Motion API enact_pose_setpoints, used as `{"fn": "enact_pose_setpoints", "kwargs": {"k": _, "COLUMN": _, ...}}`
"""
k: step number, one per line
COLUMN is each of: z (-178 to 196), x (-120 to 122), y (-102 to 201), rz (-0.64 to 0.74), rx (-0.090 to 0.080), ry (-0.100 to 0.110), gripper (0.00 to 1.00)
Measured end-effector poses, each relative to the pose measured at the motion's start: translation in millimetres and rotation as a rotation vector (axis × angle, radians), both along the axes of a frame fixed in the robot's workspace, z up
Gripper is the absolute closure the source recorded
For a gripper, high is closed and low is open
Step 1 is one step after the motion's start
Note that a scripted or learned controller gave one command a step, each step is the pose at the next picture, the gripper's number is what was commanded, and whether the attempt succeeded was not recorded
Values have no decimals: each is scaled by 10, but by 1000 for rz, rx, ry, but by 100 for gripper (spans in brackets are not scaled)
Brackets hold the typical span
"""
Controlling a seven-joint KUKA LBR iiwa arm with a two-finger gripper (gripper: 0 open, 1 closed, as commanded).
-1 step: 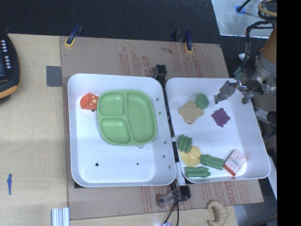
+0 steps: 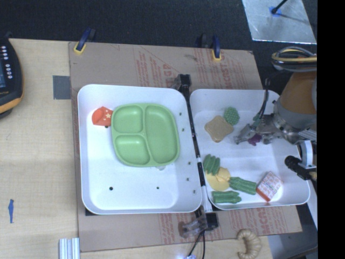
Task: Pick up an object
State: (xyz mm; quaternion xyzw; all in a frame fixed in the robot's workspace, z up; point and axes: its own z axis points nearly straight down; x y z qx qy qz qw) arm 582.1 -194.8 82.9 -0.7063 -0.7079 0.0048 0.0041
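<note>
Fingers point(image 2: 243, 136) of the gripper point(image 2: 249, 136) reach leftward and low into the right bin point(image 2: 245, 99), but they are small and dark against the white floor and whether they are spread or pressed together cannot be told. A small purple object point(image 2: 255, 139) sits just at the fingers' base, too blurred to name and not clearly between them. Nearest ahead of the tips lies a tan bread slice point(image 2: 218, 128), just to their left and apart from them, with a round green knobbly piece point(image 2: 232, 114) touching its upper right corner. Lower in the same bin a green ridged piece point(image 2: 211, 164) lies by the left wall, a yellow piece point(image 2: 219, 180) just below it, a green pod point(image 2: 243, 185) to the right of that, another green pod point(image 2: 226, 197) along the near wall, and a red-and-white packet point(image 2: 269, 186) toward the near right corner; all are well apart from the fingers. The left bin point(image 2: 97, 198) holds a green divided plate point(image 2: 146, 134) and a red piece point(image 2: 102, 116) touching the plate's left edge.
</note>
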Motion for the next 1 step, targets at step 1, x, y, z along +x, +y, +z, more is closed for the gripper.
{"fn": "enact_pose_setpoints", "kwargs": {"k": 1, "z": 198, "x": 31, "y": -1, "rz": 2, "rx": -2, "ry": -9, "gripper": 100}}
